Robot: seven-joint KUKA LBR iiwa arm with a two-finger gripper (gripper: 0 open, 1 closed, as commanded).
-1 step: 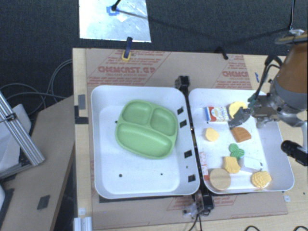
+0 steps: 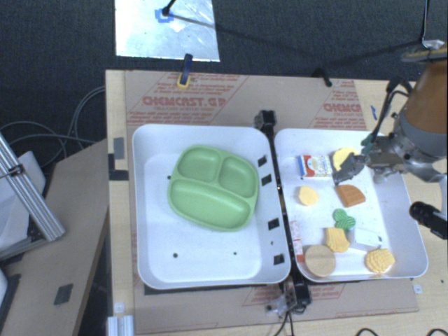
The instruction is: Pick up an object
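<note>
The gripper (image 2: 348,168) hangs just above the brown wedge (image 2: 350,195); whether it's open I can't tell. Crowded neighbours like the yellow piece (image 2: 341,157) could get nudged or mis-grabbed.

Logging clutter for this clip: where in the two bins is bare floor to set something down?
Left bin: bare floor all around the green divided plate, widest along the near wall and left side. Right bin: crowded down the middle with small food pieces beside the gripper; a bare strip runs along its far wall, another down its right side.
</note>
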